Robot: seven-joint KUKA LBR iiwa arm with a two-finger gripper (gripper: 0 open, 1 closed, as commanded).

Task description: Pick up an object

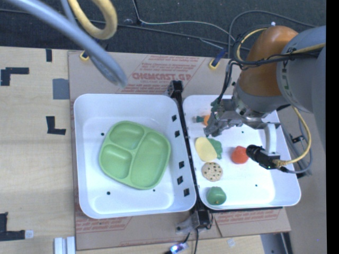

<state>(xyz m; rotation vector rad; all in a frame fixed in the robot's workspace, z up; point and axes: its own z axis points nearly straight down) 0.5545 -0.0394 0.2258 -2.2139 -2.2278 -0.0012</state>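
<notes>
Down in the right bin [286, 194], the gripper [216, 125] is hovering over a yellow piece [206, 149] edged with green; whether it is clenched cannot be told. Nearby are lying a speckled cookie [212, 171], a red tomato [239, 155], a green fruit [215, 196] and a small orange bit [207, 119]. A green divided plate [135, 154] is sitting in the left bin [85, 142]. Red printing on the cardboard [159, 73] is too blurred to read.

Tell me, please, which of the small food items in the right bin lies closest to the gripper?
The yellow lemon-shaped piece, just below the gripper. The red tomato, the cookie and the green piece all lie farther off.
</notes>
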